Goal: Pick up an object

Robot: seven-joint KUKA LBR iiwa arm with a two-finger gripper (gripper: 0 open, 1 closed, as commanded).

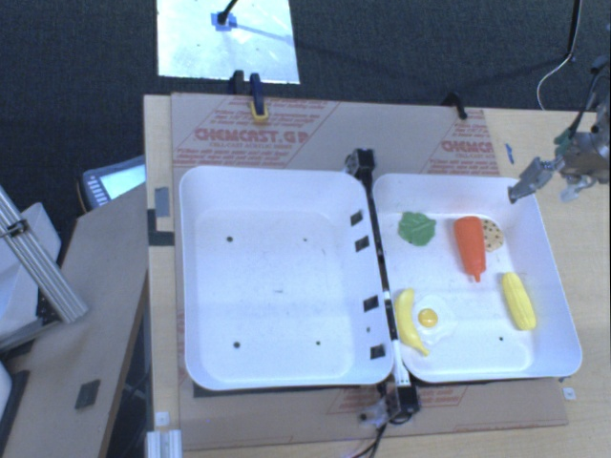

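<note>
Step in hand: approach, as I judge it. Nothing is lifted; the gripper (pixel 552 179) sits at the right edge of the view, above the far right corner of the right bin (pixel 554 256), off to the side of the objects.
Gripper state: cannot tell. It is small and partly cut off at the frame edge.
Candidate objects: all five lie in the right bin. Carrot (pixel 469 246) near the middle of the far half; green leafy piece (pixel 416 227) to its left, apart from it; a speckled tan round piece (pixel 492 234) touching the carrot's right side, partly tucked behind it; corn cob (pixel 518 301) toward the right wall; banana (pixel 407 319) against the left wall with a fried egg (pixel 429 318) just beside it, touching or nearly so.
Left bin (pixel 277 275): white floor with a few small dark dots.
Materials and shapes: objects look like smooth moulded plastic toy food. Carrot tapered, orange; corn stubby, yellow; banana slim and curved; egg flat with a raised yolk; leaf flat and ruffled.
Bins: shallow, white, glossy, rounded corners, joined along a dark clipped seam.
Next move, my judgement: travel left and down over one piece. Carrot or corn seem best, being chunky and mostly free-standing; the egg and the leaf lie flat and would probably be hard to pinch.
</note>
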